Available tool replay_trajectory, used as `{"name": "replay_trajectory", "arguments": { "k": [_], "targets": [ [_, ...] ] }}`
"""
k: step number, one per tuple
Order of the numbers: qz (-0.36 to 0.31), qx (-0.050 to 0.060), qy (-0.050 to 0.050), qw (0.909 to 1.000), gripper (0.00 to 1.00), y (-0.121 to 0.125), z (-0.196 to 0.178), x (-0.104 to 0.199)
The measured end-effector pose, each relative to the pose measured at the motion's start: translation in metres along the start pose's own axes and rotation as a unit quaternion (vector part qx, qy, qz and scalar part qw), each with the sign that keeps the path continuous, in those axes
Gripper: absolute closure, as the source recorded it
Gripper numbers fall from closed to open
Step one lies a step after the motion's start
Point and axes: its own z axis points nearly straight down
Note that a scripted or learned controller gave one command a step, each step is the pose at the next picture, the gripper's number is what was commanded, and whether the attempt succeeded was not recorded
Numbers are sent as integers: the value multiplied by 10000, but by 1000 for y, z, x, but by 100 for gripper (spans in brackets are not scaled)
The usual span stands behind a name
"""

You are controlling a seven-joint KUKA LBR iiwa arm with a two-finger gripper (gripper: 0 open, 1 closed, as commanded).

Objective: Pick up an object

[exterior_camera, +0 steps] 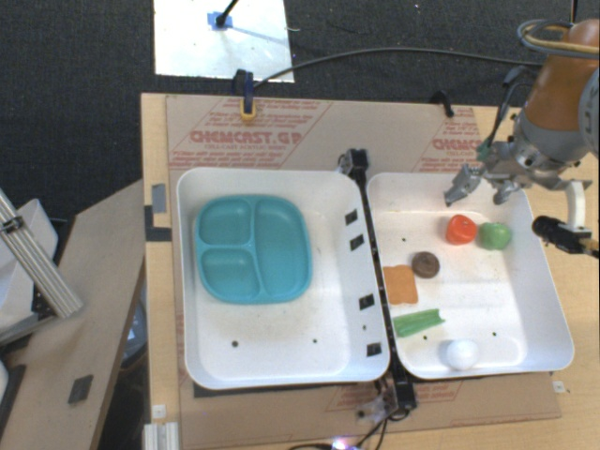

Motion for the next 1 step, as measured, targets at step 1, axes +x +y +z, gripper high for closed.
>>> {"name": "replay_trajectory", "arguments": {
  "k": [1],
  "targets": [
    [-12,-66,-11,10000,0,3,-9,0]
  ]
}}
